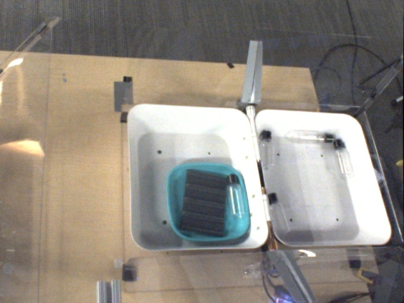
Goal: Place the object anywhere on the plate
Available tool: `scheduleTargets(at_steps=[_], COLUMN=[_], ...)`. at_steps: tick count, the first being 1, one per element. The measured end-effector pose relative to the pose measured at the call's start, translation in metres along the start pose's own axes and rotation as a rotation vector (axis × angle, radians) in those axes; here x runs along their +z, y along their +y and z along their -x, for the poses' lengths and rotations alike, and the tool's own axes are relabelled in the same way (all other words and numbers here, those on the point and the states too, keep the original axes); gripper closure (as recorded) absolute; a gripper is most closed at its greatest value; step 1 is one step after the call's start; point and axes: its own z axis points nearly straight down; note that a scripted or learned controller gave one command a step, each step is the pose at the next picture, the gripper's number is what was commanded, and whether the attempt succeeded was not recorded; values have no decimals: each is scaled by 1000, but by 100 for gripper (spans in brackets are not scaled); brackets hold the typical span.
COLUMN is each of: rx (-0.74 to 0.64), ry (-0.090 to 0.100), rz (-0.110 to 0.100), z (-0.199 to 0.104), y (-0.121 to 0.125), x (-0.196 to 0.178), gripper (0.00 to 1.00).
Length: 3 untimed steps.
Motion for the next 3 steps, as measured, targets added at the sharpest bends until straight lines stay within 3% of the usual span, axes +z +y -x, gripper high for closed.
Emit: scheduleTargets(at_steps=[1,2,3], rx=[-80,-427,-527], ry=[12,9,10], rz=[-13,-5,-5], z=[3,28,38], y=[76,124,169], x=[68,30,16], gripper=[100,100,100])
